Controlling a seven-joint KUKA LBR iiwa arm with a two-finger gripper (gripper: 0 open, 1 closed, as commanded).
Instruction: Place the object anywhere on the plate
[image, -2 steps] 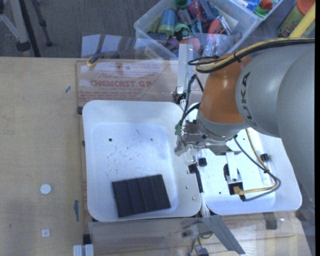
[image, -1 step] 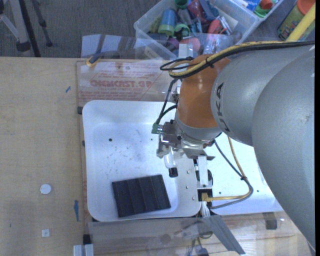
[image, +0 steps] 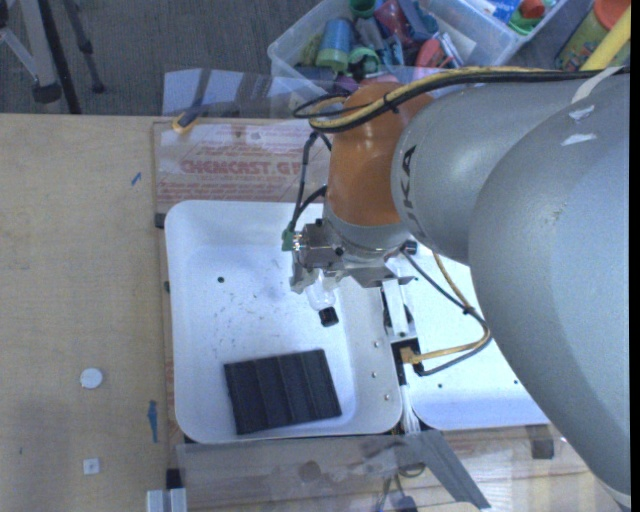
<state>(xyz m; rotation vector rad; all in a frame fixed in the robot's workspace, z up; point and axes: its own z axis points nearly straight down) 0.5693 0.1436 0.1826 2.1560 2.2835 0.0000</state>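
The two-finger gripper (image: 321, 298) stands over the shallow white plastic bin (image: 200, 260) on the view's left, close to that bin's right wall and about midway along it. A small black block (image: 327, 317), taken here to be the object, sits directly at the gripper's tip. The view does not settle whether the block is clamped or merely lies on the bin floor beneath, nor how far the gripper is open. The dark grey ribbed rectangular plate (image: 282, 390) lies flat near the bin's camera-side edge, toward its right corner, apart from the block. Confirm the hold before travel. Then carry the block toward the camera-side edge, stop above the plate's middle, and descend until the block meets the ribs before release. Aim away from the plate's borders, since a small piece may slip along a groove.
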